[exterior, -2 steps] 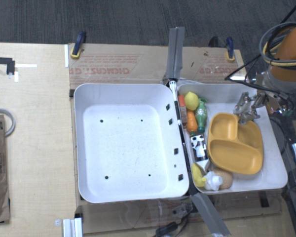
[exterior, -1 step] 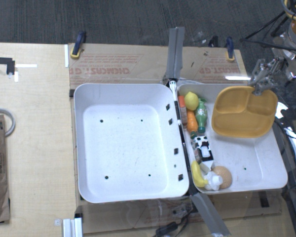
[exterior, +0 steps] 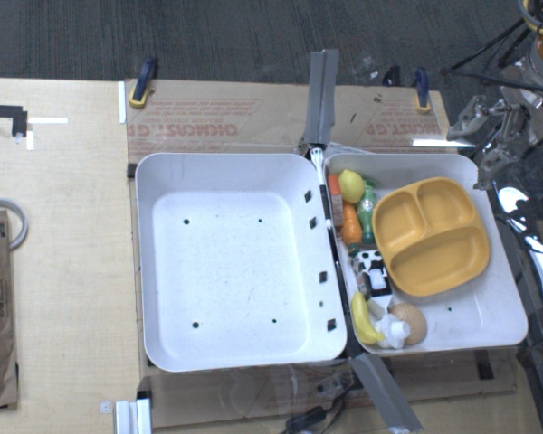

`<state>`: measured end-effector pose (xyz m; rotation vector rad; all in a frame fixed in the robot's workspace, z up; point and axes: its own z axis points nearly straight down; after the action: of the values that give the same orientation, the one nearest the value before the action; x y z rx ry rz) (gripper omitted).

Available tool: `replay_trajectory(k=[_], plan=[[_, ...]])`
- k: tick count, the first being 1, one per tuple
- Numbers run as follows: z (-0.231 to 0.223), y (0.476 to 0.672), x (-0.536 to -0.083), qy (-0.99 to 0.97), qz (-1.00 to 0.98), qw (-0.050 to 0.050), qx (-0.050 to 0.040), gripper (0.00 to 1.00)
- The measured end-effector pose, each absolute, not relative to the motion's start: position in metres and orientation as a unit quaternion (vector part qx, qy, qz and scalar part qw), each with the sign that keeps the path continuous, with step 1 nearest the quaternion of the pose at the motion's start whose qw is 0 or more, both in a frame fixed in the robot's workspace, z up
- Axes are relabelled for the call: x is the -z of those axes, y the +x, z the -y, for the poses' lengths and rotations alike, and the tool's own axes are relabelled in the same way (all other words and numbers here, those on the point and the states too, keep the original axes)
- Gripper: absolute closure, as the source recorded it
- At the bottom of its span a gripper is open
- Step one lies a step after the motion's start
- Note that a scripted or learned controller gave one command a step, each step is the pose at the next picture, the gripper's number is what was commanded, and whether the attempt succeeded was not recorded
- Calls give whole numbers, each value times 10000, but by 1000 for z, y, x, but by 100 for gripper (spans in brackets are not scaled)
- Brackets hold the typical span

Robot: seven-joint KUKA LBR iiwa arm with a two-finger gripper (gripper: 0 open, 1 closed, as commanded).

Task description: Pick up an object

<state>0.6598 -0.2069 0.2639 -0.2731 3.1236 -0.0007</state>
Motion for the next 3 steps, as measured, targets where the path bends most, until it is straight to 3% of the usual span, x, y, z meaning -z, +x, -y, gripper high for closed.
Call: replay_trajectory(k=[1,2,3], plan=[[221,644,-130,-1062,-9943,30,-2,0],[222,661,-243,-1173,-9931,42,10,0],[222,639,-244,-414,-9991,27,2,0]])
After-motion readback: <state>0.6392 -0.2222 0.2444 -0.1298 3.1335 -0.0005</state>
